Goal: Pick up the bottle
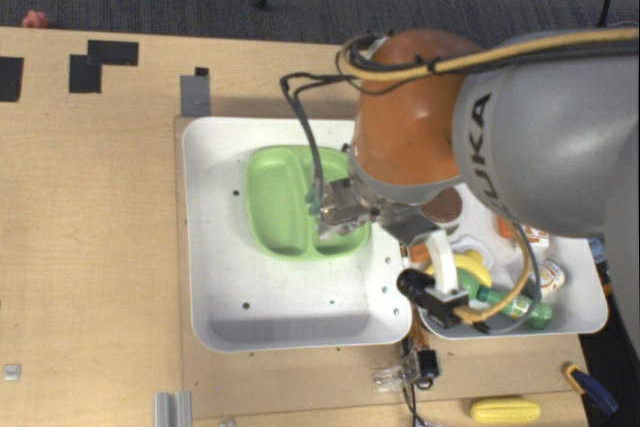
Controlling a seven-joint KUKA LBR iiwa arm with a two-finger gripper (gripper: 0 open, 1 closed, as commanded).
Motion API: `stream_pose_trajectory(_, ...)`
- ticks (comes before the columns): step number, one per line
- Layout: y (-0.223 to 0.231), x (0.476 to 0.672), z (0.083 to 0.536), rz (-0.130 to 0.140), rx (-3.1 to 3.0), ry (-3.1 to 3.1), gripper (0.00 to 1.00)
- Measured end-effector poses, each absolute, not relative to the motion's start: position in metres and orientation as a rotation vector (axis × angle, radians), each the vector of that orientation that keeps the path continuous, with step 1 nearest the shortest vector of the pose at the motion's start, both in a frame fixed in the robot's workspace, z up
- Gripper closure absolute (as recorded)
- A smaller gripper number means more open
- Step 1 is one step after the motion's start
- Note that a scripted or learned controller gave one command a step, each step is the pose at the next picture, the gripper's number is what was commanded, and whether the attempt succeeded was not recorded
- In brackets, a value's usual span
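Grey metal with an orange band, the arm [540, 145] is the biggest thing here, reaching in from the right of the green dish [280, 200] and covering much of the bins. Below it lies the pale wooden bench [90, 235]. The left bin [215, 315] holds the green dish, which sits toward that bin's right side. The right bin [590, 310] stands just to the right of the dish's bin and carries a small heap of clutter.

The gripper [338, 213] hangs at the dish's right edge, over the left bin. Whether it is wide or narrow cannot be told from this angle, and nothing shows in its grasp.

The bottle [518, 312] appears to be the green thing lying on its side well to the right of the dish and lower in the view, near the front wall of the right bin. It looks partly see-through with a darker green end, and cables cross over it. A yellow thing [470, 267] lies just up and left of it.

By my reading, the task is at the approach step, with the pick not yet made. The next move calls for shifting away from the dish toward the right bin, then coming down across the bottle's narrow width, clear of its neighbours.
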State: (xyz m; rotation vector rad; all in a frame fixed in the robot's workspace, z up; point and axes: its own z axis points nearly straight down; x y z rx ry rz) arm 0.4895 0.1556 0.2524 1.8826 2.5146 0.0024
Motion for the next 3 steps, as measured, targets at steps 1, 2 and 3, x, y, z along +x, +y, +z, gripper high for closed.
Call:
stream_pose_trajectory(1, 0.155, 0.491, 0.263, 0.006, 1.881, 2.514, 1.0)
stream_pose_trajectory(2, 0.224, 0.486, 0.192, 0.001, 1.918, 2.489, 1.0)
stream_pose_trajectory(3, 0.219, 0.505, 0.306, 0.005, 2.064, 2.366, 1.0)
